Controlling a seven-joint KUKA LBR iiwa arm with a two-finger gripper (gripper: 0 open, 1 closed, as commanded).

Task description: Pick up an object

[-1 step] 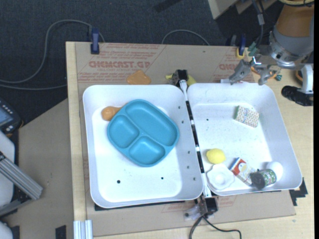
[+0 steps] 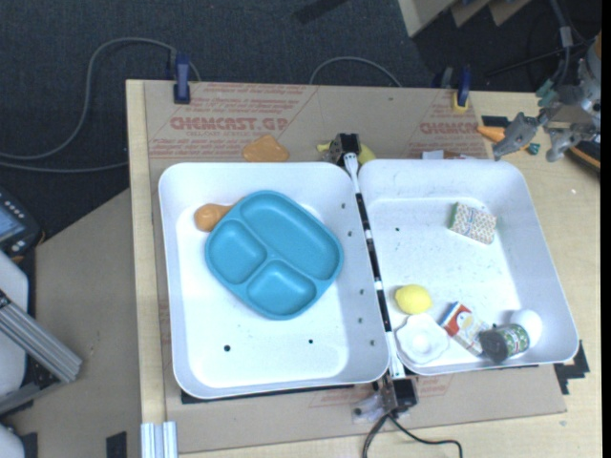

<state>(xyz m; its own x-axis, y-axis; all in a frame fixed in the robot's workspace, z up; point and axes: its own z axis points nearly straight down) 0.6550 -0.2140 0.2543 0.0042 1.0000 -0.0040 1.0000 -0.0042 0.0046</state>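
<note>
My gripper [image 2: 537, 141] hangs at the far right, beyond the back right corner of the right bin [image 2: 535, 208], with its two fingers spread open and nothing between them. In that bin a patterned block [image 2: 473, 221] lies toward the back. A yellow lemon-like ball [image 2: 412, 299], a white round lid [image 2: 423, 340], a red and white packet [image 2: 458, 321] and a small green can [image 2: 504, 342] cluster at the front. The left bin [image 2: 191, 332] holds a blue divided plate [image 2: 274, 253] with an orange lump [image 2: 208, 217] at its back left edge.
An orange piece [image 2: 264, 148] and a yellow and black item [image 2: 346, 147] lie on the bench behind the bins. Blue clamps [image 2: 180, 76] [image 2: 462, 86] grip the bench's back edge. Cables trail across the dark floor behind.
</note>
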